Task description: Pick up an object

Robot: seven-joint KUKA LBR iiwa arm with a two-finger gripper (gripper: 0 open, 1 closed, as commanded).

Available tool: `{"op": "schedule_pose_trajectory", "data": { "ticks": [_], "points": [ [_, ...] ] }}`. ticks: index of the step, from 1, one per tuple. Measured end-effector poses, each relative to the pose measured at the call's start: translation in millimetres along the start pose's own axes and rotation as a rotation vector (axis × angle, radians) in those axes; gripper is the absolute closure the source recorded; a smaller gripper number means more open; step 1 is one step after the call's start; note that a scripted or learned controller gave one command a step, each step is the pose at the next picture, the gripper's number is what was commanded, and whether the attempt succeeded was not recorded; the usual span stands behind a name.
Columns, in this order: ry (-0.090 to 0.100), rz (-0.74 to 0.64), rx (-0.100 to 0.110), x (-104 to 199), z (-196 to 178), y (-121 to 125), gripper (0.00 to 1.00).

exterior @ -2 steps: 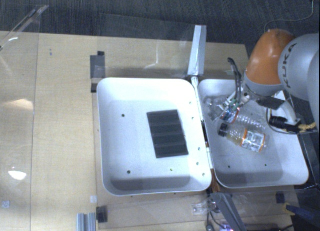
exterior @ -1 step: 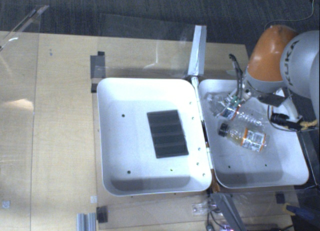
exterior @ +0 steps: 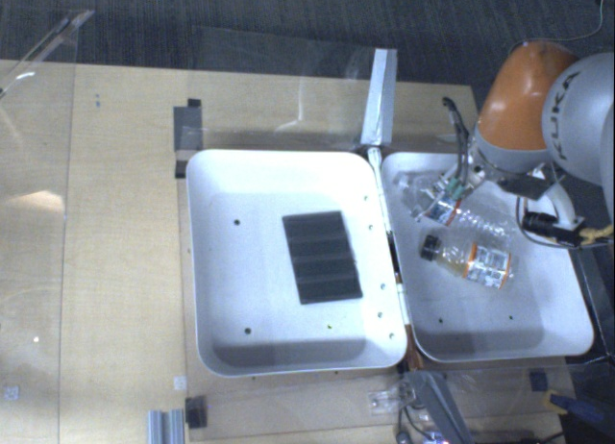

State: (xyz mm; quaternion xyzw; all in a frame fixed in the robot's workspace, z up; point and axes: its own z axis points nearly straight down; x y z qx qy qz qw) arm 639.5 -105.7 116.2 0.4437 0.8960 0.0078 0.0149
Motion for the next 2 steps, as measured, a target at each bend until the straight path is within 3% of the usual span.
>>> {"op": "schedule_pose_trajectory", "data": {
  "ticks": [1,2],
  "points": [
    [0.011,0.214,0.022,-32.1,-91.7,0.3,1.00],
    [0.012,0.230,0.024,-24.6,-95.7,-48.0,1.00]
  ]
}}
